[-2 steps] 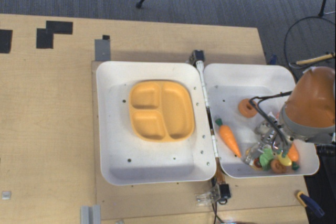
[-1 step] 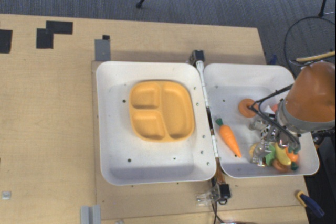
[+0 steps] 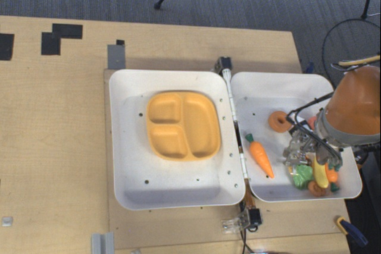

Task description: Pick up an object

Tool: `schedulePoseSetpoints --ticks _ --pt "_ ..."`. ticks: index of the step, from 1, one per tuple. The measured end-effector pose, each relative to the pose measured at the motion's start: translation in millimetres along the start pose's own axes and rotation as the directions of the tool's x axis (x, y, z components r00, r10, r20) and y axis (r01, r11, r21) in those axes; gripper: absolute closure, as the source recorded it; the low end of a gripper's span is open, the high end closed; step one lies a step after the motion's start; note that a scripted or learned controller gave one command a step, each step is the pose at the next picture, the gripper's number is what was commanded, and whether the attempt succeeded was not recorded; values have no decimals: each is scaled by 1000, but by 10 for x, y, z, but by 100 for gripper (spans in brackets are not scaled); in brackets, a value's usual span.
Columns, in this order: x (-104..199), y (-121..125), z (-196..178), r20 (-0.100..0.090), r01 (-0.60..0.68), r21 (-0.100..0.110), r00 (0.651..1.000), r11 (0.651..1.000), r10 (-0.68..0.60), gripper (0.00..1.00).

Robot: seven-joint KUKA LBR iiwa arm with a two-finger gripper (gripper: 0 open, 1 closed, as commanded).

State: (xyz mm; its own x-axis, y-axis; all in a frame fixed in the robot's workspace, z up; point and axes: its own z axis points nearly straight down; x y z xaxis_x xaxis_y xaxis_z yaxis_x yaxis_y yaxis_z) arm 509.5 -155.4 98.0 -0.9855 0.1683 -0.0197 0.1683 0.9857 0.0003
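From the overhead camera we see two white bins side by side on the wooden bench. The left bin [image 3: 128, 146], in the middle of the frame, holds a yellow divided plate [image 3: 181, 126] lying flat near its centre. The right bin [image 3: 268, 89] sits at the right of the frame and holds the toy food. A toy carrot [image 3: 261, 157] lies by that bin's left wall, its tip pointing to the lower right. An orange ring-shaped piece [image 3: 277, 121] lies above and to the right of it. At the bin's lower right corner we see a small heap: a green piece [image 3: 301, 175], a yellow piece [image 3: 321, 174] and an orange-brown piece [image 3: 317, 189], all touching. The gripper [image 3: 305, 151] hangs just above this heap, under the arm's orange band [image 3: 356, 105]. We cannot tell how its jaws stand.
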Motion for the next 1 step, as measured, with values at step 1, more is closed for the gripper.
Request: schedulePoseSetpoints --ticks 1 --pt "1 1 1 0 0 0 1000 1000 0 0"
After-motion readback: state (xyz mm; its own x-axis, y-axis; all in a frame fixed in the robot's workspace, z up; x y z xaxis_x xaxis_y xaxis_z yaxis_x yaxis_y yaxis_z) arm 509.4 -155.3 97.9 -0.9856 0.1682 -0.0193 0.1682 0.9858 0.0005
